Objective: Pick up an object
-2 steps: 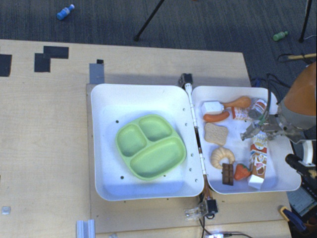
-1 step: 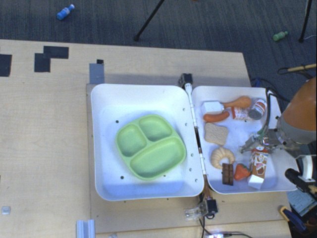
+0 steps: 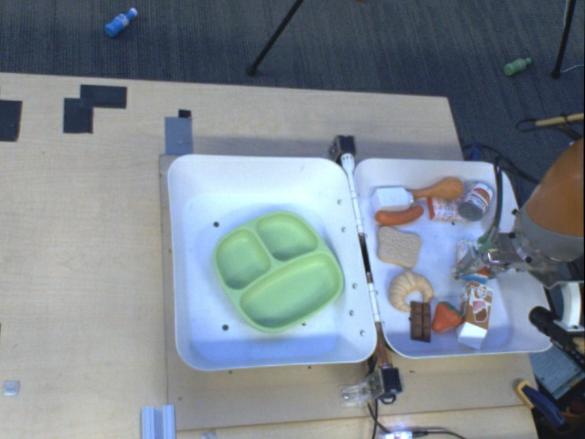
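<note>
The right bin point(image 3: 526, 341) holds several toy foods. A white block point(image 3: 389, 197), a red sausage point(image 3: 398, 215), an orange drumstick point(image 3: 437, 189) and a small can point(image 3: 473, 200) lie along its far side. In the middle are a bread slice point(image 3: 399, 246) and a croissant point(image 3: 410, 289). At the front lie a chocolate bar point(image 3: 420, 320), a red-orange piece point(image 3: 445, 317) and a small carton point(image 3: 475, 312). My gripper point(image 3: 473, 263) hangs low over the right half of this bin, just above the carton and right of the bread slice.
The left bin point(image 3: 196, 245) holds a green divided plate point(image 3: 278, 269). A hinge bar point(image 3: 361, 236) runs between the two bins. The arm's orange band point(image 3: 558, 199) stands over the right bin's right edge. Cables lie at the bench's front edge point(image 3: 384, 387).
</note>
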{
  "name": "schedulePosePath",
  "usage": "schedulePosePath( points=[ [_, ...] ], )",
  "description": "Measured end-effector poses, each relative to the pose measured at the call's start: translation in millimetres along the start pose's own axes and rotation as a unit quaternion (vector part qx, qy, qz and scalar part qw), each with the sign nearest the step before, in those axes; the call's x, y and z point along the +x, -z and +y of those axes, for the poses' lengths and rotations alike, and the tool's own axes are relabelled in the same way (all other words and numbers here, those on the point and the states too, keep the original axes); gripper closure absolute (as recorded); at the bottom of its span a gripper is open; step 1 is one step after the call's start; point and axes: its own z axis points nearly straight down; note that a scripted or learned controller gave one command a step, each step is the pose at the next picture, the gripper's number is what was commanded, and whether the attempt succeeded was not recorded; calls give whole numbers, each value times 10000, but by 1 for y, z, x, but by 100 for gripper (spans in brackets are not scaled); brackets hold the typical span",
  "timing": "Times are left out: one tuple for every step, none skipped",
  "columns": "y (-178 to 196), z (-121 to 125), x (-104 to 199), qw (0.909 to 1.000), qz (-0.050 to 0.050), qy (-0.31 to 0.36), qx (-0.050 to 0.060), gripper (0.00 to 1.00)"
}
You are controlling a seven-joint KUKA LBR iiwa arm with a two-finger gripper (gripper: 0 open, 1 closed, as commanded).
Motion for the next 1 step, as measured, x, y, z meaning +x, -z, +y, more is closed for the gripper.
schedulePosePath(
  points=[
    [106, 96, 46, 10000, 9, 15, 18, 100]
  ],
)
